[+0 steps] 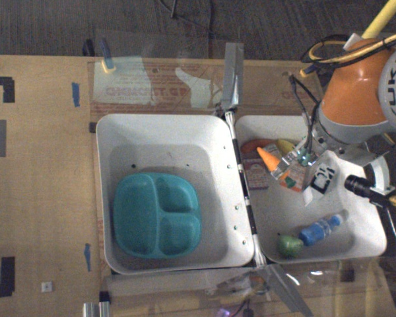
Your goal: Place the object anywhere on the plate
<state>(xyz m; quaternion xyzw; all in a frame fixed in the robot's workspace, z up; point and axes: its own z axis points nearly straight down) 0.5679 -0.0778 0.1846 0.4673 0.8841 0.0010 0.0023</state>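
A teal divided plate [157, 214] lies in the left bin [112, 137], toward its front left. My gripper [298, 164] hangs over the back of the right bin [373, 240], far to the right of the plate. Directly under it sits a small packet with red and green print [290, 178]. An orange carrot-shaped toy [268, 157] lies just left of the gripper, touching or nearly touching it. The gripper's own body hides how it meets the packet.
In the right bin a blue bottle [320, 230] and a green round object [290, 245] lie near the front. A brown-red item [253, 148] and a yellow piece [285, 144] sit at the back. A metal divider [241, 183] separates the bins.
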